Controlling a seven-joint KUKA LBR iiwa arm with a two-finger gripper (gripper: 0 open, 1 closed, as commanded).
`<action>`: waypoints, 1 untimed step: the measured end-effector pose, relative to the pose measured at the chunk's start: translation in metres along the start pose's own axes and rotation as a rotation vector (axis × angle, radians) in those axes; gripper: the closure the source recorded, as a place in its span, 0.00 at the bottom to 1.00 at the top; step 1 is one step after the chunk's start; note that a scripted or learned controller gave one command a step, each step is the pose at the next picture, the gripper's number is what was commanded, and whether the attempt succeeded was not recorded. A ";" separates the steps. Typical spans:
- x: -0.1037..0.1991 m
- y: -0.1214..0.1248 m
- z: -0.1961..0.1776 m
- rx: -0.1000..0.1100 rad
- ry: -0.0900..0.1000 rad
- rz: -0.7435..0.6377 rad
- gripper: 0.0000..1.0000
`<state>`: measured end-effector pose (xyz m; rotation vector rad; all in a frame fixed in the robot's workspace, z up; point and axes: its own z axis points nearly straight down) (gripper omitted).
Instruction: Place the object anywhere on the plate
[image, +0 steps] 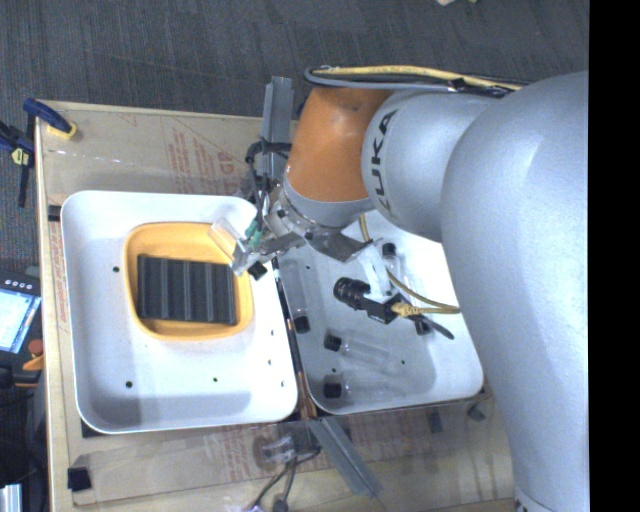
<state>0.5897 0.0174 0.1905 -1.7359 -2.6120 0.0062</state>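
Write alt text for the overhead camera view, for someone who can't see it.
A grey arm reaches in from the right, its gripper over the far right corner of a yellow plate in the left bin. The right bin holds small black bits.

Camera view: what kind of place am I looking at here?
Probably a robotics lab: a grey-and-orange arm reaches over two white bins on a plywood bench, one holding a yellow plate.

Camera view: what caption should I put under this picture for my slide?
A robot arm reaches in, its gripper by the corner of the yellow plate in a white bin.
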 end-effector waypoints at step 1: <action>-0.001 0.000 0.000 0.000 0.000 0.001 0.00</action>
